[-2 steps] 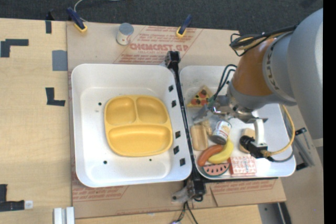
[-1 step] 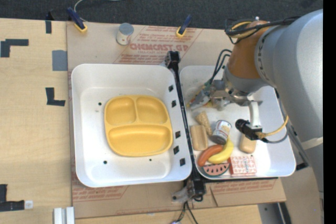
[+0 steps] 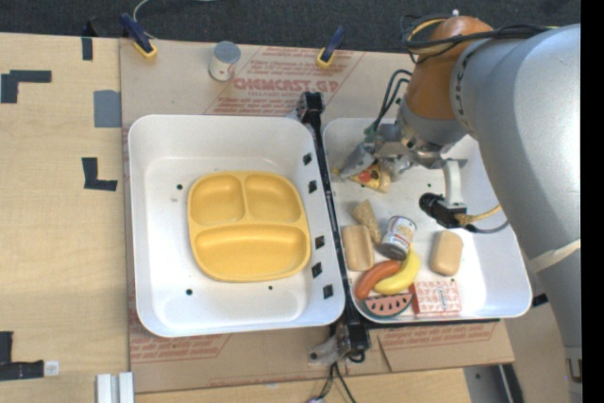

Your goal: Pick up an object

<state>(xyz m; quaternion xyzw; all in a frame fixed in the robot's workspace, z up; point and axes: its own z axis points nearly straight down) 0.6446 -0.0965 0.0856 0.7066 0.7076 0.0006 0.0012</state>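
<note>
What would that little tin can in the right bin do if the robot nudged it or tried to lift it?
The tin can looks to be lying tilted on its side, so a nudge would probably set it rolling. It leans close to the banana, which might stop it. Its smooth, rounded metal wall probably makes it slippery for two fingers, though it should stay stiff when squeezed.

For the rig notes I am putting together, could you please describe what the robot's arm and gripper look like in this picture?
The arm is a thick, rounded grey tube with a glossy orange band above the wrist. Thin dark cables loop around the band and run down toward the gripper, a small grey metal assembly. A white bracket with a black fitting hangs beside the wrist.
</note>
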